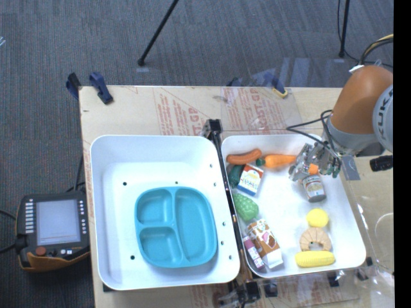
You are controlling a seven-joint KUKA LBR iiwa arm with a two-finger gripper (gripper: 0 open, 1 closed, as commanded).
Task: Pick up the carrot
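Note:
The carrot [279,162], orange with a green stub at its left end, lies near the back wall of the right bin [350,205]. A reddish sausage [244,157] lies just to its left. My gripper [313,164] hovers at the carrot's right end, just above a small tin can [314,188]. The wrist and cables blur the fingers together, and nothing can be seen held between them.
The right bin also holds a small milk carton [250,179], a green bumpy vegetable [244,206], a snack box [264,243], a lemon [317,218], a round biscuit [315,240] and a yellow corn piece [315,259]. In the left bin [109,172] is a blue divided plate [175,226].

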